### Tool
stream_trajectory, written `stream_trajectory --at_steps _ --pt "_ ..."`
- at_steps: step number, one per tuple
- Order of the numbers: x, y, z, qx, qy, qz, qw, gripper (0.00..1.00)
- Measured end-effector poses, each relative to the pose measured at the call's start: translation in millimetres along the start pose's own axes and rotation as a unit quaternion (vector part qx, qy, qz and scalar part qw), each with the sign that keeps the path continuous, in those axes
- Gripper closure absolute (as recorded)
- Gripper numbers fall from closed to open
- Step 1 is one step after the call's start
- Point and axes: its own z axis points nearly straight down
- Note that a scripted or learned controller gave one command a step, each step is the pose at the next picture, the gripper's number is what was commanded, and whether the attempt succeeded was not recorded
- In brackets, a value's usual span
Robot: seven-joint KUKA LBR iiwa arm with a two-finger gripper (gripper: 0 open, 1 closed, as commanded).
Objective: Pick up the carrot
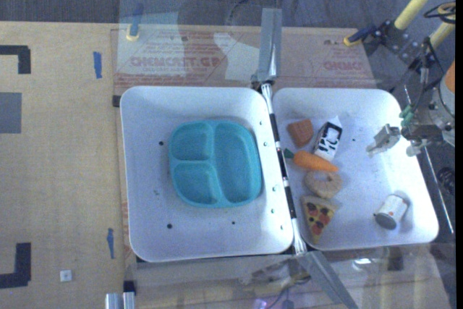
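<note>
**Carrot waiting, no grasp yet**

Along the left edge of the right bin (412,177) you are looking at the carrot (316,161), lying on its side on the bin floor, its green stub pointing toward the divider between the bins and its orange tip pointing toward the bin's middle. It is sitting in a tight cluster: a reddish-brown block (301,132) just above it, a black-and-white carton (329,140) touching or nearly touching its upper side, a tan round piece (323,186) just below it, and a pizza slice (317,214) nearer the bin's front-left corner. A small white can (391,211) is lying well apart, toward the front-right corner.

Your gripper (385,138) is hanging near the right edge of that same bin, well apart from the carrot, with nothing between its fingers. Whether it is released or clenched cannot be told from this slanted view; the tool is too small and too blurred.

The left bin (145,119) is carrying a teal divided plate (215,163) near its middle.

Judging by this, you are sitting at the very start: nothing is lifted and no approach over the carrot is made. What is left is the whole job: crossing the bin toward its left edge, lining up across the carrot's narrow width, descending, closing and lifting. Expect the crowding neighbours to be the main trouble.
</note>
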Motion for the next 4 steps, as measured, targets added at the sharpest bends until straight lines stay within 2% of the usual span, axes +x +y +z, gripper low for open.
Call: stream_trajectory --at_steps 1,2,3,4 --pt "63 12 144 -0.005 -0.001 0.053 0.9986 0.00" --pt "74 30 152 -0.006 -0.003 -0.091 0.9959 0.00" --pt "69 31 141 -0.009 -0.004 -0.086 0.9962 1.00" --pt "133 88 56 -0.001 -0.001 0.075 0.9972 1.00"
